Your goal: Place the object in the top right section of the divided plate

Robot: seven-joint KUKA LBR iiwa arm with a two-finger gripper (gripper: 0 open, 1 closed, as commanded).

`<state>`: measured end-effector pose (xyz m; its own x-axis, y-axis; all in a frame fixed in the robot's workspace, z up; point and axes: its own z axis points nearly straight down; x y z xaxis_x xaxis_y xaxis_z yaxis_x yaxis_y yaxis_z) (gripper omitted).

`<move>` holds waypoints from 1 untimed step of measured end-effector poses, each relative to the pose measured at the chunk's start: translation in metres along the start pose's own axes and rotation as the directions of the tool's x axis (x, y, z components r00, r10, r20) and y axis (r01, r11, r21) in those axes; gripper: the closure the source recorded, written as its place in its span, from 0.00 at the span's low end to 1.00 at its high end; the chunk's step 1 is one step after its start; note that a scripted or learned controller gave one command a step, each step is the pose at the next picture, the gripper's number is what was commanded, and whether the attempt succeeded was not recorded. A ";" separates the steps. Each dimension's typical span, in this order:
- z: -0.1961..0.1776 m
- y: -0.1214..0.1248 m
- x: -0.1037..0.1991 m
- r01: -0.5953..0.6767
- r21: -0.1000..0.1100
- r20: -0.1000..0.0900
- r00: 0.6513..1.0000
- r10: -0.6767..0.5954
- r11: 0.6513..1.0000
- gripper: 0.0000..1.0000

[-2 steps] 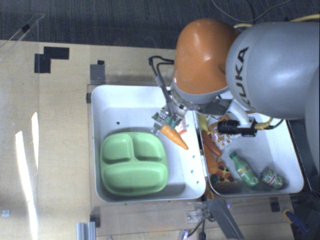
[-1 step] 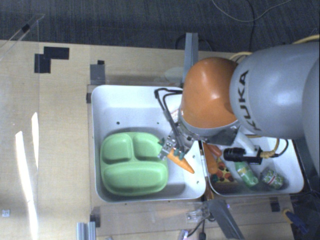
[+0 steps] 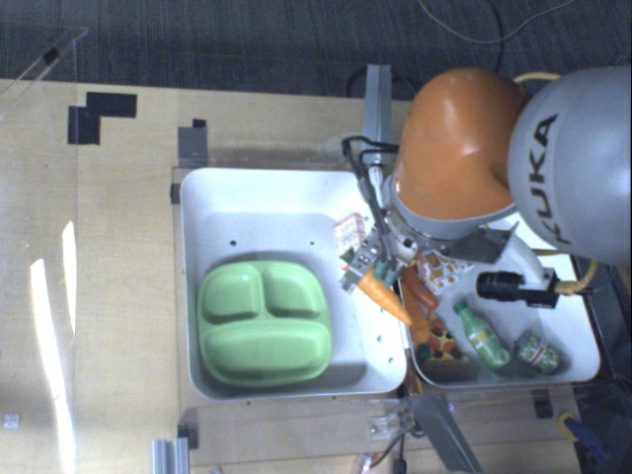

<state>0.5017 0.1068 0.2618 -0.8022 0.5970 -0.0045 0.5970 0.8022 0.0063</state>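
Note:
A green divided plate point(image 3: 265, 319) lies in the left bin point(image 3: 247, 205), towards its front left; its top right section point(image 3: 296, 289) holds nothing. My gripper point(image 3: 357, 267) hangs over the left bin's right side, just right of the plate. It is shut on the upper end of an orange carrot-shaped toy point(image 3: 385, 299). The toy slants down to the right, and its far end reaches over the wall between the two bins. The arm's orange band point(image 3: 459, 141) and grey body cover much of the right bin's back.
A small red-and-white packet point(image 3: 350, 231) sits by the gripper in the left bin. The right bin point(image 3: 583, 368) holds a green bottle point(image 3: 481, 336), a green can point(image 3: 538, 352), a patterned box point(image 3: 441, 269) and other small items near its front left.

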 end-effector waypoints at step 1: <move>-0.019 0.081 0.019 0.143 -0.001 -0.001 0.990 -0.143 0.990 1.00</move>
<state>0.5343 0.1828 0.2813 -0.8795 0.4758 -0.0045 0.4758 0.8795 0.0064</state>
